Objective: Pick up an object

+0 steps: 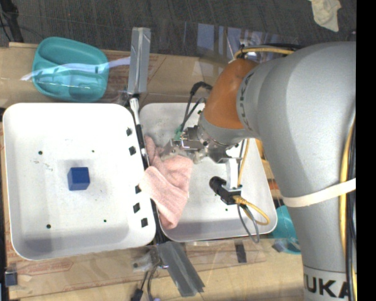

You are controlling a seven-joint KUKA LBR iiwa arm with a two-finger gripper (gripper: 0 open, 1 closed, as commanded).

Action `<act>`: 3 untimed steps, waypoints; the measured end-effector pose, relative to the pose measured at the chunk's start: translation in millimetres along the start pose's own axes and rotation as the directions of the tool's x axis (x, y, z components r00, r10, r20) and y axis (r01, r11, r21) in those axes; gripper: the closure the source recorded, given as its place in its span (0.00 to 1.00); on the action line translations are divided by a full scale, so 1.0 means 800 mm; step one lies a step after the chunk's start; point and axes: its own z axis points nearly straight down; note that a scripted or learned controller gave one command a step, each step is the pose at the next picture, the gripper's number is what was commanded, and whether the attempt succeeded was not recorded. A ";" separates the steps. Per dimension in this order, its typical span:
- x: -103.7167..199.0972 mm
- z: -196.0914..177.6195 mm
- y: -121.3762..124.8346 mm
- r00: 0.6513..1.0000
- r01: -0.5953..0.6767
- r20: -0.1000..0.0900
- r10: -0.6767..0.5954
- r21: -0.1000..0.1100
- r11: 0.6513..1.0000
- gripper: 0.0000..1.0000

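A small blue cube [79, 178] lies in the left bin [25, 231], left of its middle. A pink cloth [170, 185] is bunched against the left wall of the right bin [203, 232] and drapes onto the divider. My gripper [183, 144] hangs low at the top edge of the pink cloth, under the orange band of the arm. The wrist hides how it meets the cloth.
The grey arm [301, 137] covers the right side of the right bin. A black cable plug [222, 190] with yellow cables hangs over that bin. A teal plastic object [69, 68] sits on the bench behind the left bin.
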 end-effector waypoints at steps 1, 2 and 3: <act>-0.040 0.000 -0.062 1.000 0.030 -0.001 -0.030 0.000 1.000 0.00; -0.030 0.000 -0.009 0.999 0.047 -0.002 -0.047 0.000 0.999 0.00; -0.029 -0.012 -0.008 0.999 0.050 -0.002 -0.050 0.001 0.999 1.00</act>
